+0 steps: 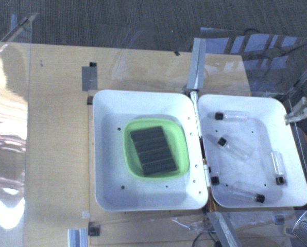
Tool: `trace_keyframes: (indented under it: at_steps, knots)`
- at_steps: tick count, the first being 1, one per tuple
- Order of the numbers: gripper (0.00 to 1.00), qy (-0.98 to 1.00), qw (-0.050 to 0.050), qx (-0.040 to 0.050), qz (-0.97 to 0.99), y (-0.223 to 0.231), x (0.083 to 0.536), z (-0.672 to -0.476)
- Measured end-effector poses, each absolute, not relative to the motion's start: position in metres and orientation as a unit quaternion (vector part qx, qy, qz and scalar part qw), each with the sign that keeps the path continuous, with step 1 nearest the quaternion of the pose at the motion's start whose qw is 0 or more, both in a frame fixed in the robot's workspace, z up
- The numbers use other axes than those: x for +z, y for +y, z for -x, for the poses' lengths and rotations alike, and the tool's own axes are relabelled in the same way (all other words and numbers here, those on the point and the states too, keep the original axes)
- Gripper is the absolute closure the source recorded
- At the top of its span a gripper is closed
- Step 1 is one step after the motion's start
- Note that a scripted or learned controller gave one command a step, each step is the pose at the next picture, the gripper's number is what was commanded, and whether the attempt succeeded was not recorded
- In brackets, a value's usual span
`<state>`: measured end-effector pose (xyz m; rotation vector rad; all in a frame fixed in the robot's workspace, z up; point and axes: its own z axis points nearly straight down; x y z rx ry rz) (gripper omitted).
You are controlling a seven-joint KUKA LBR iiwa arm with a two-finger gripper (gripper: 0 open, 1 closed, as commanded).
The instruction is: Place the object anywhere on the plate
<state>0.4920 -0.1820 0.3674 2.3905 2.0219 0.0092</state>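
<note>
A lime-green square plate [181,138] sits in the middle of the left white bin [107,153]. A dark grey ridged rectangular block [153,151] lies flat on the plate, slightly turned, with all of it inside the plate's rim. Nothing is touching the block or the plate.
The right white bin [256,138] holds several clear vials with black caps, such as one at the back [232,116], one in the middle [236,148] and one at the front [244,193]. A pale fixture [299,110] juts in at that bin's right rim. A metal post [196,63] stands behind the bins.
</note>
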Motion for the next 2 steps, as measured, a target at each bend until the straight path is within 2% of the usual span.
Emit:
trace_keyframes:
  at_steps: [1,2]
  knots:
    - [0.00,0.616,0.005,0.0024,-0.788,-0.201,0.397,-0.489]
    - [0.00,0.604,0.006,0.0030,-0.797,-0.197,0.437,-0.489]
